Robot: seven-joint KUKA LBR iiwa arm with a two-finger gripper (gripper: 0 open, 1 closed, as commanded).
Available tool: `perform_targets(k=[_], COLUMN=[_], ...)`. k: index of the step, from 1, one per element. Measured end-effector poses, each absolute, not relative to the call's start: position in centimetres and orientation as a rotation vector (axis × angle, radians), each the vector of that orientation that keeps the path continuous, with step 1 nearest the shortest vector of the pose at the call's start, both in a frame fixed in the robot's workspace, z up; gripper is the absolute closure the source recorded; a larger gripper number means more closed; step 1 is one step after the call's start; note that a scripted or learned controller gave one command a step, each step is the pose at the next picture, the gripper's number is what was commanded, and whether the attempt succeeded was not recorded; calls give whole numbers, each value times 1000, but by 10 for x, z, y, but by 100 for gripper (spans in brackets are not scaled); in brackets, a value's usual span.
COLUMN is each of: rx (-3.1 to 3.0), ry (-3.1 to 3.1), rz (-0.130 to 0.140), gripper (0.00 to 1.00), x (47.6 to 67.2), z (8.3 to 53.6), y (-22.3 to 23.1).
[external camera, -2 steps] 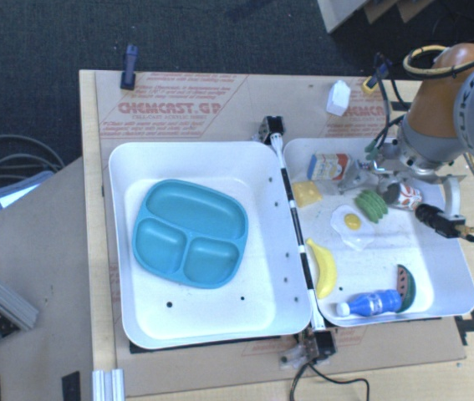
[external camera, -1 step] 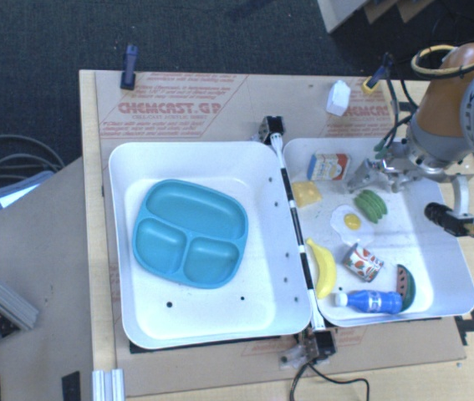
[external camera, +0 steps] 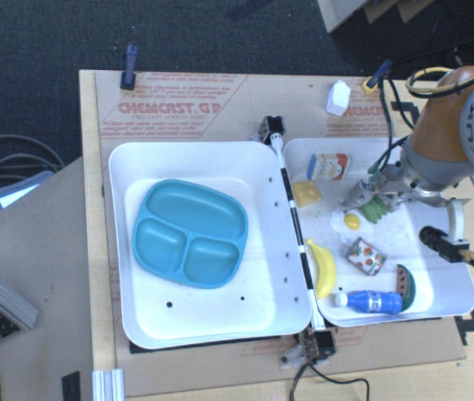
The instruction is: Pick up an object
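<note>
Gripper (external camera: pixel 373 200) sat low in the right bin (external camera: pixel 462 295), apparently on the green object (external camera: pixel 375 210) just right of the yellow ball (external camera: pixel 352 220), presumably attempting a pick; can't tell whether it had closed.

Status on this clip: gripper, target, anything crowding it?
Gripper low in the right bin, at a green object; grasp unconfirmed. Fried egg toy and yellow block close by. Blue divided plate sits in the left bin.
</note>
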State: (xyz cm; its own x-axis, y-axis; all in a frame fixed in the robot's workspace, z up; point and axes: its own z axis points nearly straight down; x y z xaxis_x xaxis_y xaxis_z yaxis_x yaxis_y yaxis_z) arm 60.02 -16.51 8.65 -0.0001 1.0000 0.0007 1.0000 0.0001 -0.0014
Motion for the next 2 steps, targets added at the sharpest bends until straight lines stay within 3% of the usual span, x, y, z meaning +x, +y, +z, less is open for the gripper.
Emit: perform_targets(k=[1,2], rx=[-2223,-2220], ry=[-2223,-2223], rz=[-1,-2], gripper=[100,100], x=[601,578], z=[98,185], y=[-166,-72])
